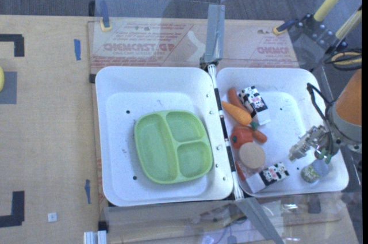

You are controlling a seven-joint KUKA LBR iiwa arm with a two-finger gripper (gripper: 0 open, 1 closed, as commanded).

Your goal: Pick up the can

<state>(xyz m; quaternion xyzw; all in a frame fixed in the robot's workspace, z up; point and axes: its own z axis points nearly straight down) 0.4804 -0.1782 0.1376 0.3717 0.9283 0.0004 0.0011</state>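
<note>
Two white bins sat side by side on the bench. The left bin (115, 99) carried a green divided plate (173, 145) near its middle. In the right bin (287, 84), a cluster lay along the left wall: two carrots (237, 113), a cow-patterned carton (253, 101) beside them, a red tomato-like piece (242, 136), a round tan disc (252, 155) and a second cow-patterned carton (271, 174) toward the front edge. None of these lay between the pincer and the can. The can (311, 172) rested on its side in the right bin's front right corner. The pincer (310, 146) hung just above and beside it, released, grasping nothing.
</note>
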